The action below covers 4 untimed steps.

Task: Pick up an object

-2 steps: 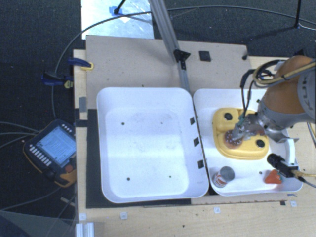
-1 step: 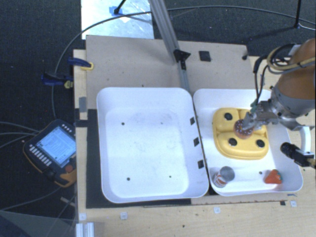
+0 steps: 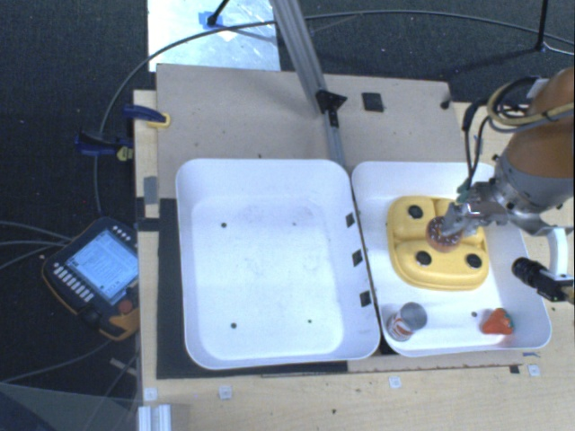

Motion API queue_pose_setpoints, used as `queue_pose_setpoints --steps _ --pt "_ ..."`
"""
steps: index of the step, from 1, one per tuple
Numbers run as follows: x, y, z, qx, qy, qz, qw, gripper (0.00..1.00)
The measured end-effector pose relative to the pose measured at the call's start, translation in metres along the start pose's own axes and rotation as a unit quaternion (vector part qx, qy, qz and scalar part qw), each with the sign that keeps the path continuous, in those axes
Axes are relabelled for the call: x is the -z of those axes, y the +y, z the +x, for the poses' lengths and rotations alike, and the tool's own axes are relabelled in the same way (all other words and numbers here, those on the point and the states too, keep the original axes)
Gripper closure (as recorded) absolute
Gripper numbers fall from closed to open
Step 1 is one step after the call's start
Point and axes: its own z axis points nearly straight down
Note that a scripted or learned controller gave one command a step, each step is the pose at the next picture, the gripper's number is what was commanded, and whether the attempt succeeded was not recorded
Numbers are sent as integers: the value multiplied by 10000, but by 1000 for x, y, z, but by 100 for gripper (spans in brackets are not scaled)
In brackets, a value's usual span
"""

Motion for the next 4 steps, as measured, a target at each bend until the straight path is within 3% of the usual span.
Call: queue_pose_setpoints --steps 3,4 --pt "24 -12 158 31 6 1 10000 100" --pt "15 -10 214 20 2 1 10000 100"
